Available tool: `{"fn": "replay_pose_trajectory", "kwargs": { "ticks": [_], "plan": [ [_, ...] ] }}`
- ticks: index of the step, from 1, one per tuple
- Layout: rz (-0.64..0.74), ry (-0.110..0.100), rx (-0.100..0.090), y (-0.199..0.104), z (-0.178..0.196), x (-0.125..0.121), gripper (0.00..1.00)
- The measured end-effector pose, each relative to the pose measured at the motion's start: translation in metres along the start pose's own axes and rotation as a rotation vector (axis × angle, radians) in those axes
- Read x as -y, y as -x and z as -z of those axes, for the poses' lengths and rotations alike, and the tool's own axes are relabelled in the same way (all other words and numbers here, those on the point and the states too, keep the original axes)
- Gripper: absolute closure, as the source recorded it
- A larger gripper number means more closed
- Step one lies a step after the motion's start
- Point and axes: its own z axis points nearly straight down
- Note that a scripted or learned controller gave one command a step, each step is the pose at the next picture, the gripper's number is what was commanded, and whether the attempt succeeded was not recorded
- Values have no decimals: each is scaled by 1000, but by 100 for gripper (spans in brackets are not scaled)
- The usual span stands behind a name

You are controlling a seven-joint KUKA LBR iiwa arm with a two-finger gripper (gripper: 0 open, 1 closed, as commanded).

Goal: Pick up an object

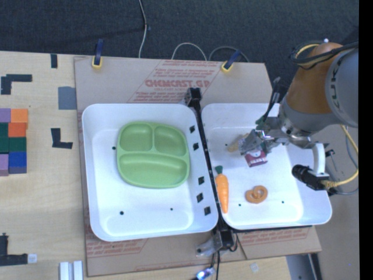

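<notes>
Objects for picking lie in the right bin (291, 214): a toy carrot (222, 192) with a green top rests lengthwise against the bin's left wall, just beside the divider; a small orange, pretzel-like piece (256, 195) sits near the bin's lower middle, apart from the carrot; and a small dark red and white item (256, 158) lies higher up, right under the arm's tool. What that last item is cannot be made out at this size. Jaws (252, 142) hang over the upper middle of the right bin, close above or touching the red and white item, with a pale tan object (236, 144) just to their left; whether they are released or clenched I cannot tell, as the metal parts blur together, and nothing is plainly seen between them. Behind them the grey arm with its orange band (312, 83) reaches in from the right, with black and yellow cables trailing along the bin's right rim. In the left bin (99, 214) a green divided plate (154, 155), with three compartments, lies a little above centre. Both bins sit on a cardboard sheet (175, 80) printed with red lettering and held by clamps at its far edge, on a pale wooden surface (41, 203). Coloured blocks (14, 140) stand stacked at the far left edge of that surface.
</notes>
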Motion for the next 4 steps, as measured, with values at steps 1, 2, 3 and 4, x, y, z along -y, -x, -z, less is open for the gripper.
{"fn": "replay_pose_trajectory", "kwargs": {
  "ticks": [1,2,3,4],
  "plan": [
    [1,2,1,-4,59,7,100],
    [5,-3,-2,-53,55,2,100],
    [6,-4,-1,-107,42,-18,100],
    [5,-4,-1,-148,40,-33,100]
  ]
}}
